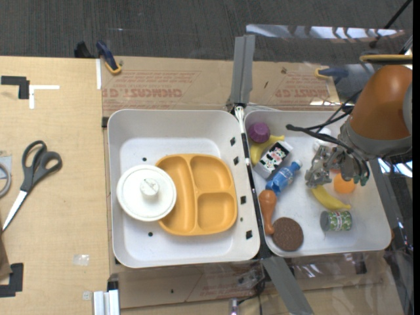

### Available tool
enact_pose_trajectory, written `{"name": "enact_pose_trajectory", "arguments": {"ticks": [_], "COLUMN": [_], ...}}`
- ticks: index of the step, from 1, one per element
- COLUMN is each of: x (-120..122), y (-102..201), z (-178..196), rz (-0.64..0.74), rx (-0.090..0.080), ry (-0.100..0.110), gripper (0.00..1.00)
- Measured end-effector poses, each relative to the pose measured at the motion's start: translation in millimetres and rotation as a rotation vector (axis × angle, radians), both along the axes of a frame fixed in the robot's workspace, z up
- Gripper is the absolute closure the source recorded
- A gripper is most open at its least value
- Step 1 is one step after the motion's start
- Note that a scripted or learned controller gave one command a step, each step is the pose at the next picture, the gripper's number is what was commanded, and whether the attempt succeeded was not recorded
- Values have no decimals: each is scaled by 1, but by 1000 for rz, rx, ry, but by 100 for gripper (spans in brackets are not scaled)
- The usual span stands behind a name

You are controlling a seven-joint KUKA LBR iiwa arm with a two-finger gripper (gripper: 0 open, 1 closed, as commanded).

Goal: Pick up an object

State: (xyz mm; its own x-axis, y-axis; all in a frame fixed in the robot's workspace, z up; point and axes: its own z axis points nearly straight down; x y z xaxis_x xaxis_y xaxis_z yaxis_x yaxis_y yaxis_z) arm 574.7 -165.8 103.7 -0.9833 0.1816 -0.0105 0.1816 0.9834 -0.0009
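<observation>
Wooden tabletop (52,241) bearing two white bins.
Hand (321,169) hangs over right bin (374,238) beside banana (330,199); its grip state cannot be told.

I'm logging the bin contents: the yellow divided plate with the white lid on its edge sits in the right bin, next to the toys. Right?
Not quite. The camera view shows the yellow divided plate in the left bin, with the white lid on its edge. The toys lie in the right bin.
</observation>
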Motion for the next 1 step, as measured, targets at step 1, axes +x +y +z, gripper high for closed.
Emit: {"name": "enact_pose_trajectory", "arguments": {"ticks": [1], "x": [-29], "y": [32], "z": [-12], "rz": [-452], "rx": [5], "ry": [9], "gripper": [100]}}
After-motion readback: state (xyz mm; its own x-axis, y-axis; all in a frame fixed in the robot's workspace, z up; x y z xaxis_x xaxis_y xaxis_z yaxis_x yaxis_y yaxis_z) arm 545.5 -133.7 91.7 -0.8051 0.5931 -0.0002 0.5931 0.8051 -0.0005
